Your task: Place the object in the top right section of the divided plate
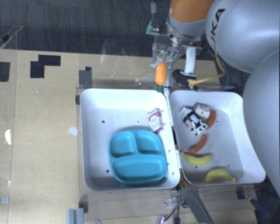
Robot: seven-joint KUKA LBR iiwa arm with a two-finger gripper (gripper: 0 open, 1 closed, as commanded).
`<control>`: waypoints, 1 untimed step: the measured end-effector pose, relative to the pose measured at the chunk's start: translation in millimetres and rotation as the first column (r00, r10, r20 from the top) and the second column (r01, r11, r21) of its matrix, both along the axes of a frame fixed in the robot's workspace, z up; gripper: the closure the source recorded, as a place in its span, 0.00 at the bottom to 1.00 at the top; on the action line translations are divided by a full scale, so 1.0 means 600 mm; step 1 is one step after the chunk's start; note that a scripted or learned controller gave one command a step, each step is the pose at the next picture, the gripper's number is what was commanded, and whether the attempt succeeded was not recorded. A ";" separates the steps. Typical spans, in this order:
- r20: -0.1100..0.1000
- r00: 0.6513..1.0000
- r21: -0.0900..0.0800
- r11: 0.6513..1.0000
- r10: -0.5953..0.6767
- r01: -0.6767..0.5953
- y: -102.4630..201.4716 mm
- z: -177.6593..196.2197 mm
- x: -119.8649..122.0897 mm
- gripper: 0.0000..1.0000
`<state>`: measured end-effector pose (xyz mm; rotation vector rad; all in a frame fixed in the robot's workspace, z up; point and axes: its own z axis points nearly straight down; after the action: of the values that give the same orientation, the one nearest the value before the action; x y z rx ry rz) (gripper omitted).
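The large grey KUKA arm with its orange band (pixel 188 11) is reaching in from the right and arching across the top of the view. Its wrist is pointing downward, and the slim two-finger metal gripper (pixel 161 65) is hanging below it, its fingers pinching a small orange carrot-shaped object (pixel 161 75) between their tips.

The blue divided plate (pixel 138 156) lies open from above in the left bin (pixel 94 131), its top right section bare, with a small red-and-white packet (pixel 155 120) just beyond that corner, against the wall between the bins. White floor lies free left of the plate. The right bin (pixel 232 131) is more crowded (two bananas, sausages, a toy, perhaps touching), overhung by the arm (pixel 258 87).
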<state>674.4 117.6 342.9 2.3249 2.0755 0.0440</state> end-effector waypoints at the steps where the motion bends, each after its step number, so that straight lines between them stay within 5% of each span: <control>1: 0.006 1.000 0.000 1.000 0.006 -0.006 0.002 0.020 0.001 1.00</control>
<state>675.2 118.9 354.8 2.3152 2.0803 0.0508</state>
